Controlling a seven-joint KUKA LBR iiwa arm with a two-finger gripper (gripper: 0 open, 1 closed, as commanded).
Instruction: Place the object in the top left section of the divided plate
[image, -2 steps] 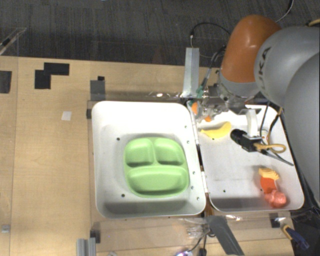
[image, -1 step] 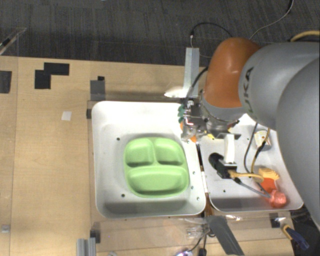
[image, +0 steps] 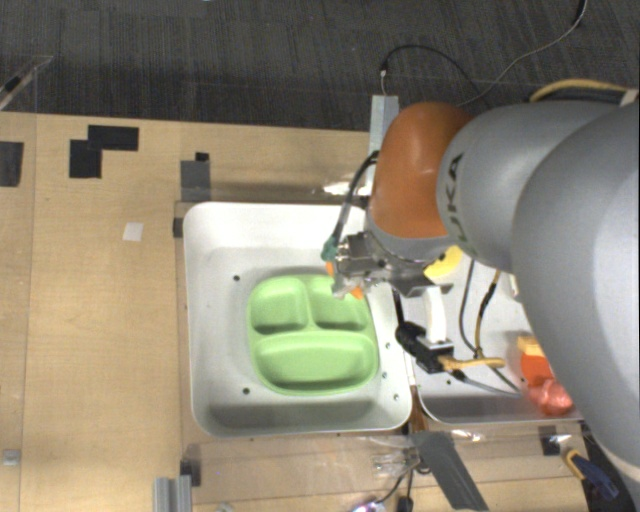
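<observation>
A light green divided plate (image: 312, 340) lies in the left white bin (image: 215, 300), with two small sections at the back and one wide section at the front. My gripper (image: 347, 278) hangs over the plate's back right section, close to its rim. A small orange bit (image: 356, 293) shows right at the gripper's tip; whether it is held cannot be made out. The wrist and the orange band hide the gripper's upper part. The plate's top left section (image: 280, 300) shows bare green.
The right bin (image: 470, 405) holds an orange block (image: 533, 358) and a pink-red thing (image: 552, 398) near its front right. A yellow thing (image: 446, 264) peeks out beneath the arm. The big grey arm covers most of the right bin.
</observation>
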